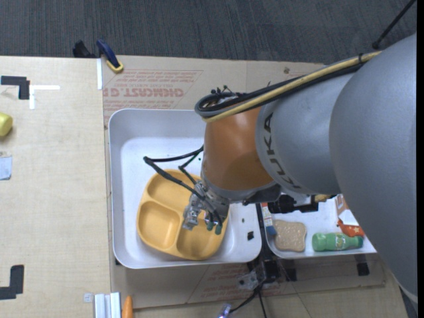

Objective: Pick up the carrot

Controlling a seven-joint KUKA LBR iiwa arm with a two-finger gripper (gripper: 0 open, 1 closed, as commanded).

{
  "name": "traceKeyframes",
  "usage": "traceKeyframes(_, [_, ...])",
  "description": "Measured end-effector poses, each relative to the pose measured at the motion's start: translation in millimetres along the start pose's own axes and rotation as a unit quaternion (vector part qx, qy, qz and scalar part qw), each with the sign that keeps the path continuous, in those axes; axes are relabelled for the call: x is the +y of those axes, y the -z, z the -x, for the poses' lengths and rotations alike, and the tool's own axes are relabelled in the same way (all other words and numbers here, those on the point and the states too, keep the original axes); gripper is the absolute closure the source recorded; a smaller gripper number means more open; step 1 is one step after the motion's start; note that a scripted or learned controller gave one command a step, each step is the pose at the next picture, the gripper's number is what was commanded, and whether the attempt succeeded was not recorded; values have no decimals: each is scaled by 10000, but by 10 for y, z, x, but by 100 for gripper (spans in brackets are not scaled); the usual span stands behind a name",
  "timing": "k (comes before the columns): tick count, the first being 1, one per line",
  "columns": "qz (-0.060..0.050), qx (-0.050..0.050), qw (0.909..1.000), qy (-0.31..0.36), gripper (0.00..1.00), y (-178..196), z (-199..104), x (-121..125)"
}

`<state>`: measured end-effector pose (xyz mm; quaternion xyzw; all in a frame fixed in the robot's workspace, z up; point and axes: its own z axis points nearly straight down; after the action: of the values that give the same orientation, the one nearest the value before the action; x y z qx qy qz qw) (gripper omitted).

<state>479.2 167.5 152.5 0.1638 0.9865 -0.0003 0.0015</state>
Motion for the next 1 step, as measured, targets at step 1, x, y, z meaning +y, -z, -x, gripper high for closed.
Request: traceKeyframes(1, [-2, -4, 9880, -1546, 100, 987, -53, 178])
